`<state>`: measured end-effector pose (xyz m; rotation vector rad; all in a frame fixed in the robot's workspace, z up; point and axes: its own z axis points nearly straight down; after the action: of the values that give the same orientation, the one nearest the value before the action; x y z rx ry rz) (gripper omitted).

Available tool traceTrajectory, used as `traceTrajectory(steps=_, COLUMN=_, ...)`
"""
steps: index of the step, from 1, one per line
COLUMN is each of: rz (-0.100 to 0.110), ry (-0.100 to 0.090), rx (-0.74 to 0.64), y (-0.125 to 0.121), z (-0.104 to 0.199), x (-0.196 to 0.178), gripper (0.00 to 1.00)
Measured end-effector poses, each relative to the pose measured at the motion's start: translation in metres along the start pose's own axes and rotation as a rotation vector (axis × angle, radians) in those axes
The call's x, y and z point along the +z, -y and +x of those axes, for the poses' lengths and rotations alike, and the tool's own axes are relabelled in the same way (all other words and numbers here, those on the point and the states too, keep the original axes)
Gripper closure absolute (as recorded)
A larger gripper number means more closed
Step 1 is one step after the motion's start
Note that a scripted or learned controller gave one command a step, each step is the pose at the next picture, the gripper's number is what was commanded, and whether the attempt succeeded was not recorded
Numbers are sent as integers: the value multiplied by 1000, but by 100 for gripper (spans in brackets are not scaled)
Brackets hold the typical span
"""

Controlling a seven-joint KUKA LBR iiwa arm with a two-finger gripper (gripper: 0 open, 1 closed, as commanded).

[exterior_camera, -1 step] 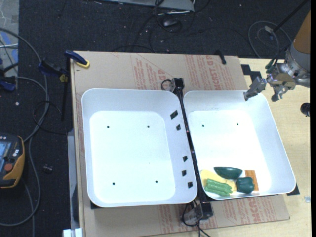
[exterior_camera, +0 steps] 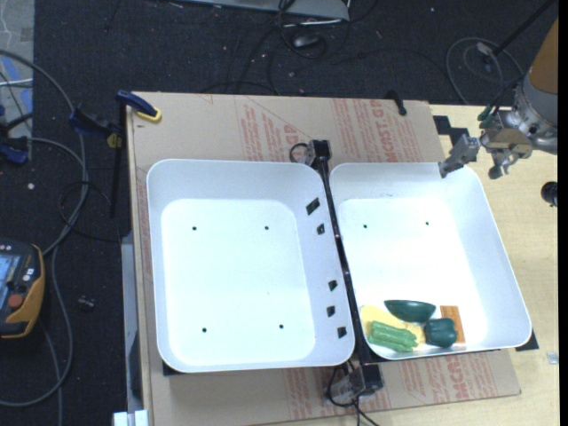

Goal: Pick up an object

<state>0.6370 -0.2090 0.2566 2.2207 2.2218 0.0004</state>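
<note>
Several small objects lie bunched in the near corner of the right bin (exterior_camera: 461, 211): a dark green bowl-shaped piece (exterior_camera: 410, 309), a light green ridged piece (exterior_camera: 391, 335), a teal chunk (exterior_camera: 441, 332), a yellow piece (exterior_camera: 376, 315) and an orange piece (exterior_camera: 453, 313). My gripper (exterior_camera: 471, 168) hangs over the bin's far right corner, well away from the objects. Its fingers are open and nothing is between them.
The left bin (exterior_camera: 235, 193) sits beside the right one, with a black divider strip (exterior_camera: 330, 238) between them. Both rest on a cardboard sheet (exterior_camera: 266, 122). Cables and a yellow-handled clamp (exterior_camera: 140, 106) lie beyond the bench's far left corner.
</note>
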Motion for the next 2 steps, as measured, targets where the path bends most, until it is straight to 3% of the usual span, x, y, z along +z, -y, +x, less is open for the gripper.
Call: traceTrajectory(steps=2, rz=5, ry=-1, rx=0, y=4, z=-4, x=107, gripper=0)
